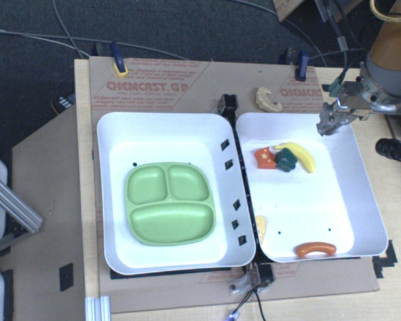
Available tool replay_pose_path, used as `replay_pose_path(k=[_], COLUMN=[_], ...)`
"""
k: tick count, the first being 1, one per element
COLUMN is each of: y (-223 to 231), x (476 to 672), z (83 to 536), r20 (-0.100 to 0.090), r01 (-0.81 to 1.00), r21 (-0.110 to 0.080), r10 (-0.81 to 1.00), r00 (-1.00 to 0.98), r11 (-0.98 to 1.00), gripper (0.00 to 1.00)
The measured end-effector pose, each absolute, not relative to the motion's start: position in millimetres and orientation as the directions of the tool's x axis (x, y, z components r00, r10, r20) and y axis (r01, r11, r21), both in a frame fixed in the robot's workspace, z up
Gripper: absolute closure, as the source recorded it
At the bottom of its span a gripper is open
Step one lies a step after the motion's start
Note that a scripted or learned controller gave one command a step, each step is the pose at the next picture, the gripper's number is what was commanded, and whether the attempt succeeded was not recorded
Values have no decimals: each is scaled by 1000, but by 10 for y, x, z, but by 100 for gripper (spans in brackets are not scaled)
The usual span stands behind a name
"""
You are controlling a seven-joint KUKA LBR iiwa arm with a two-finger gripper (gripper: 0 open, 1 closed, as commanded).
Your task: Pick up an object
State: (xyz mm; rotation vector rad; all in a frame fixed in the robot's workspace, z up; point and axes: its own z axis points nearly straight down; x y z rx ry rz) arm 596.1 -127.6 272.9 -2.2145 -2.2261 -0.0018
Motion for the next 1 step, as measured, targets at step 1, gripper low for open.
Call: replay_pose_path(k=[1], y=[-749], x=[5956], z=[2522], r20=[2], r01=[1000], r21=[-4], r10=[1000], r00=[-5], r11=[5], gripper=[100])
